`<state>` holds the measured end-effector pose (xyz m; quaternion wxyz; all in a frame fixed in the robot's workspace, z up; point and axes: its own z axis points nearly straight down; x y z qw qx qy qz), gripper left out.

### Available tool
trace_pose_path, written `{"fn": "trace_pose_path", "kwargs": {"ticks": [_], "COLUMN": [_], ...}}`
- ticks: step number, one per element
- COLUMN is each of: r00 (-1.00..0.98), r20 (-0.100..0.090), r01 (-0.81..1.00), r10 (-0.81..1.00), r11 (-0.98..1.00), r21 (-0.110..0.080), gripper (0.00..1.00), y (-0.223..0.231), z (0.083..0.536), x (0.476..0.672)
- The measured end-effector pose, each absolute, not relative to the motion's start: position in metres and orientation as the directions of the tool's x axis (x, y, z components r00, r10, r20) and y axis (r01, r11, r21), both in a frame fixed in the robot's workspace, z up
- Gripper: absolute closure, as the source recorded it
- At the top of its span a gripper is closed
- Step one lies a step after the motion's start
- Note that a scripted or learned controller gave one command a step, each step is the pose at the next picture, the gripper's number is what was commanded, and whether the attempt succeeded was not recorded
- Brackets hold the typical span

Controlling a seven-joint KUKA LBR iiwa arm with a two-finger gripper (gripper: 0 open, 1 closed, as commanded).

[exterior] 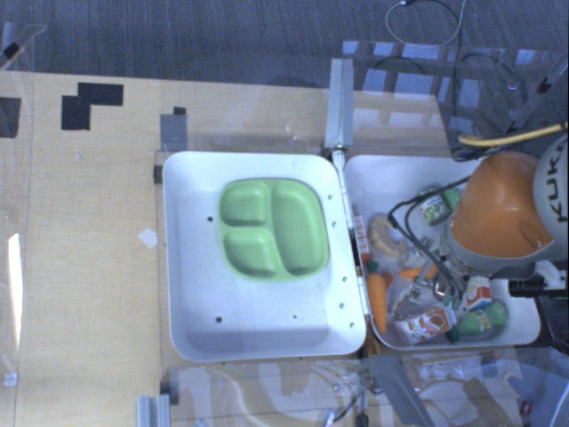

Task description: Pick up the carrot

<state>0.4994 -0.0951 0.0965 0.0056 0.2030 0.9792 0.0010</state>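
Presently: carrot lying lengthwise along left wall of right bin, near its front corner, beside red-and-white packet and green item. Claw down amid clutter just right of carrot; finger state cannot tell. Green divided tray sitting in left bin on tabletop.

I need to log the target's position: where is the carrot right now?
The carrot lies in the right bin, close to its left wall near the front corner, left of the claw.
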Motion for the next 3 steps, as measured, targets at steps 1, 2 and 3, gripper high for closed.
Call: {"fn": "trace_pose_path", "kwargs": {"ticks": [1,2,3], "r00": [-0.916,-0.882,-0.881], "r20": [-0.013,-0.006,-0.005], "r01": [0.4,0.471,0.472], "r10": [0.4,0.471,0.472], "r11": [0.917,0.882,0.881], "r21": [0.007,0.004,0.004], "gripper": [1.0,1.0,0.0], "y": [-0.094,0.005,0.005], "z": [0.106,0.185,0.185], "x": [0.502,0.557,0.557]}}
